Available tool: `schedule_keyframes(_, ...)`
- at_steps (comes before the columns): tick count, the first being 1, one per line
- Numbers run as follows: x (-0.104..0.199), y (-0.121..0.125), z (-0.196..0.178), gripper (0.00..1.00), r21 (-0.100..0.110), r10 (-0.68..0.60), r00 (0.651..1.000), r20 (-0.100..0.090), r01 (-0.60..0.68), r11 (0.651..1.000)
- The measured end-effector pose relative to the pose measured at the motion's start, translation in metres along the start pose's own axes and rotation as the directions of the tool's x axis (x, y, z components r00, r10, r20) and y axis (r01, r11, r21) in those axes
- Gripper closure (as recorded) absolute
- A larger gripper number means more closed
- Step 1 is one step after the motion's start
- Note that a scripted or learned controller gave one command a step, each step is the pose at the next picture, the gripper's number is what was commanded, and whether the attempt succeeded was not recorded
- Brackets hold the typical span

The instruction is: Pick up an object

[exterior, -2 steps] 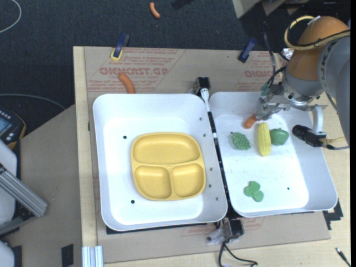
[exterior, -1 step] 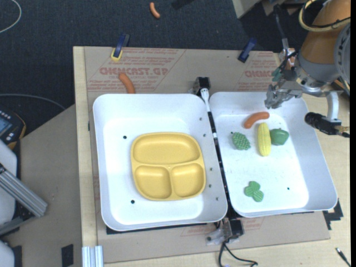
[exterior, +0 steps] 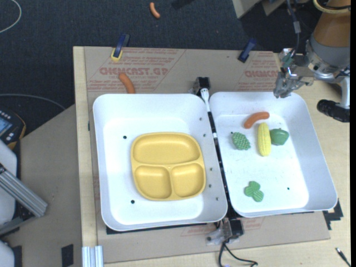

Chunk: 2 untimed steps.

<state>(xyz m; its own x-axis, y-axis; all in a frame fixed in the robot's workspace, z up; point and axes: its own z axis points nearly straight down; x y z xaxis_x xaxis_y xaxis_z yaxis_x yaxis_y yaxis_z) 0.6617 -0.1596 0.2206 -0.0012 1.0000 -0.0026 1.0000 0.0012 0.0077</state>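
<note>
Two shallow white bins sat side by side on the bench. The left bin [exterior: 108,149] held a yellow divided plate [exterior: 167,166] near its middle. The right bin [exterior: 311,166] held the loose items: an orange sausage [exterior: 256,118] toward the upper middle, a yellow corn cob [exterior: 263,139] standing lengthwise just below it, a green pepper [exterior: 278,136] touching the corn's right side, a knobbly green piece [exterior: 241,141] to the corn's left, and a small green broccoli-like piece [exterior: 254,191] lower down, well apart from the others.

The gripper [exterior: 283,89] hung at the upper right of the frame, over the far rim of the right bin — above and to the right of the sausage, touching none of the items. Its fingers looked drawn close together with nothing between them.

Outside the bins, a second orange sausage [exterior: 127,83] lay on the cardboard at the upper left — and another small one [exterior: 154,10] on the dark floor beyond.
</note>
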Motion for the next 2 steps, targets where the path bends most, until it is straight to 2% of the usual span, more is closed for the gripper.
schedule_keyframes(1, 0.058, -0.018, 0.005, 1.00, 0.011, -0.003, 1.000, -0.004, 0.003, 1.000)
schedule_keyframes(2, 0.103, -0.028, -0.005, 1.00, 0.010, -0.003, 1.000, -0.004, 0.003, 1.000)
